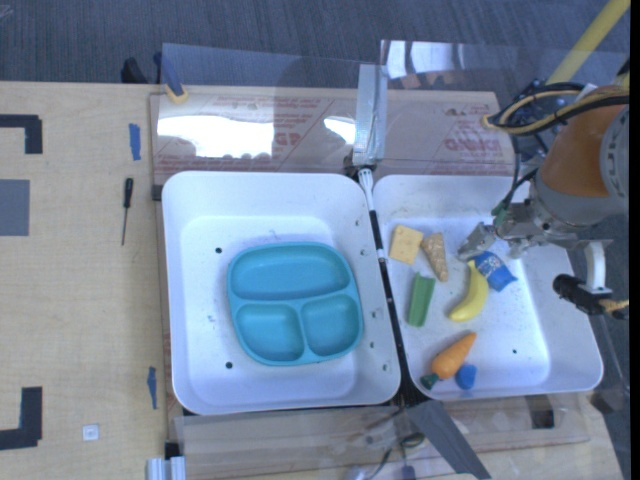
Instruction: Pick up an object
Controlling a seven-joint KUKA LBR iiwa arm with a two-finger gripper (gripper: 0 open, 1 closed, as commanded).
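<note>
A light wooden table (70, 298) carries two shallow white bins. The left white plastic bin (190, 218) holds a turquoise three-compartment tray (294, 301). The right white plastic bin (560, 353) contains a yellow cheese-like wedge (405, 244), tan bread piece (435, 256), green block (420, 300), yellow banana (470, 296), orange carrot (452, 355) and small blue piece (466, 376). The hand (487, 249) sits low over a blue-and-white packet (494, 270), just above the banana. How far it is open cannot be told; nothing is visibly gripped.

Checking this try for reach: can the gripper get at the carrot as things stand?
Probably yes. The carrot lies in the open near the front of the right bin, with nothing on top of it. The gripper hangs above the banana, further back.
</note>
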